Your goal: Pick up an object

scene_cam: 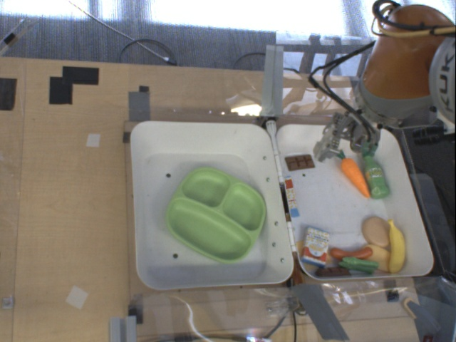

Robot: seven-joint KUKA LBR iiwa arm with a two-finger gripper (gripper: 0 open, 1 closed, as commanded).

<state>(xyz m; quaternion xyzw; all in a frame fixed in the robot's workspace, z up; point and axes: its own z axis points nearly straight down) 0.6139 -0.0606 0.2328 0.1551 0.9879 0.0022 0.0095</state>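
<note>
While the grey arm with its orange band reaches in from the right, the metal two-finger pincer (333, 145) hangs over the far part of the right-hand shallow white bin (335, 205), and its tips are too small and blurred to tell how far apart they stand; nothing can be seen between them. Just beside the pincer, toward the near right, lies an orange toy carrot (354, 177), slanted, and touching its right side is a green plastic bottle (375, 177). A small brown chocolate-bar piece (300, 163) lies to the left of the pincer, near the wall between the two bins. At the near end of the same bin sits a cluster: a small white and orange carton (315, 246), a red chilli-shaped toy (350, 253), a dark green pod-shaped toy (360, 265), a pale beige egg-shaped object (375, 231) and a yellow toy banana (396, 246) against the right wall. The left-hand shallow white bin (153, 162) carries a light green divided plastic plate (216, 214) with three compartments. Both bins rest on the pale wooden counter (64, 191).
</note>
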